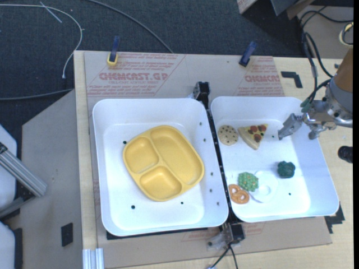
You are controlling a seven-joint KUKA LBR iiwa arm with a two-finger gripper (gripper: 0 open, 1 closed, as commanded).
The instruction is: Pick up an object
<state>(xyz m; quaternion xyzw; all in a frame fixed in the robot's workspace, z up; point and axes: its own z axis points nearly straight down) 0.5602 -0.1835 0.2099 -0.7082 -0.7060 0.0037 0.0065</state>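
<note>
Over the right bin's [314, 203] far right corner hangs the gripper [293, 125], fingers spread, nothing between them. Pizza slice [252, 135] lies nearest, just to its left in view, tip slanting toward the bin's front. Cookie [227, 134] sits beside the slice, further left. Dark green piece [286, 169] lies nearer the front edge; broccoli [247, 180] and pretzel [239, 194] sit well apart, front left. Left bin [106, 150] holds a yellow divided plate [162, 161].
</note>
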